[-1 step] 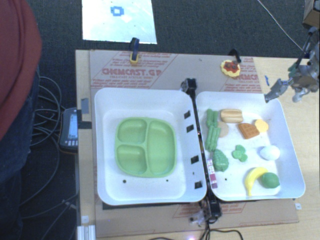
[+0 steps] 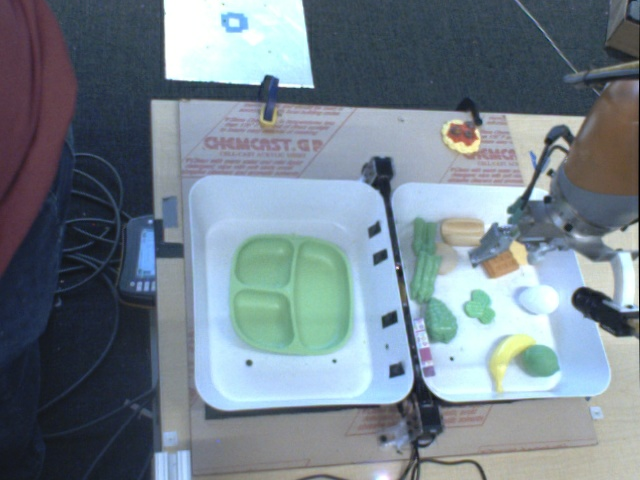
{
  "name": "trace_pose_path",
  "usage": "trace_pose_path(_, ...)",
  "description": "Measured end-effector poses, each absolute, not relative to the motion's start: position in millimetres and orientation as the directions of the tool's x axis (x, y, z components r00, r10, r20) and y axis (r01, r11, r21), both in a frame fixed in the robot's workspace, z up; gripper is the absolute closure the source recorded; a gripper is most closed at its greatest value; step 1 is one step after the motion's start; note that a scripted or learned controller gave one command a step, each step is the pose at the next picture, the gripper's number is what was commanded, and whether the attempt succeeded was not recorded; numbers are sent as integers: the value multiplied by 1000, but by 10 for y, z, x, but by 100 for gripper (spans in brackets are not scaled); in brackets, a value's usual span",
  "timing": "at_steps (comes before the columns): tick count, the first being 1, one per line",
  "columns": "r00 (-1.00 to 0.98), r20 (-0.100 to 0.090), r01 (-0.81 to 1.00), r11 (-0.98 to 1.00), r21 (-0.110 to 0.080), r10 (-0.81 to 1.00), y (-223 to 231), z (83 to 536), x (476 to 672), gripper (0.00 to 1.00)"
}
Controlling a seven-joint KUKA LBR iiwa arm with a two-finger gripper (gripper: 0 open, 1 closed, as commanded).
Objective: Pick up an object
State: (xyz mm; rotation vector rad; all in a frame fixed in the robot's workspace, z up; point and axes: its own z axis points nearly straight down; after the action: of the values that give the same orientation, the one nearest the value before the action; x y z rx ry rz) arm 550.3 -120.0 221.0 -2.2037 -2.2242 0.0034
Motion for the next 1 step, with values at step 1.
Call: trace_pose_path(1,0,-9,1000,0,25,1000,-1137,1062,5004,0)
